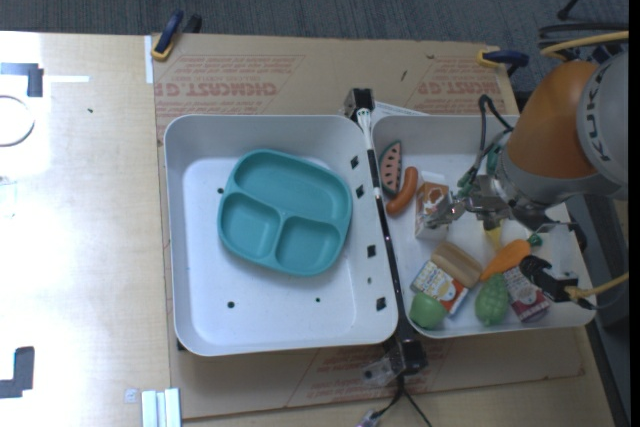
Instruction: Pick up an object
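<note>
My gripper [452,210] hovers in the right bin [436,129], jaws apart, gripping nothing; the small carton [432,199] just beside them looks light and stiff, so I'd pinch its flat sides

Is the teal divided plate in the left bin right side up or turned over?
Right side up. The teal plate lies flat in the left bin, with its three hollow compartments facing up; nothing lies in them.
</note>
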Available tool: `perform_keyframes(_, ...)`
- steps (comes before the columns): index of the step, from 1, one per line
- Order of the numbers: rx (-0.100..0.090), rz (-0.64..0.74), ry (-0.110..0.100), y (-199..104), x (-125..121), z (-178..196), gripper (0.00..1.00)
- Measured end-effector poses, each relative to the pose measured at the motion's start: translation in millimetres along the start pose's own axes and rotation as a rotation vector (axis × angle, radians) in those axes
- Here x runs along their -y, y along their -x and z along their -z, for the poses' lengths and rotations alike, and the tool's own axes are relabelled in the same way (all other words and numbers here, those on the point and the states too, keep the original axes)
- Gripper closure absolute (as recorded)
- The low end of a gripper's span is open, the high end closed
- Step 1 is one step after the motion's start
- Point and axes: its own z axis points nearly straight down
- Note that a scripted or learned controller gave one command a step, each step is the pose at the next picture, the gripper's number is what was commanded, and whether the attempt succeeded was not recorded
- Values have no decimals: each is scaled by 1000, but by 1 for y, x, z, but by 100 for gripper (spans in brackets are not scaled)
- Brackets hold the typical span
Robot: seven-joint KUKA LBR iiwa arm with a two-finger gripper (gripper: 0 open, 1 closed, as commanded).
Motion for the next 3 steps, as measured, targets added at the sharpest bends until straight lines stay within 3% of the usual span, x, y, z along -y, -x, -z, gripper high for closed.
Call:
perform_keyframes(1, 1, 4, 4, -17, -91, -7, 0)
perform_keyframes(3, 3, -1, 20, -15, -34, -6, 0)
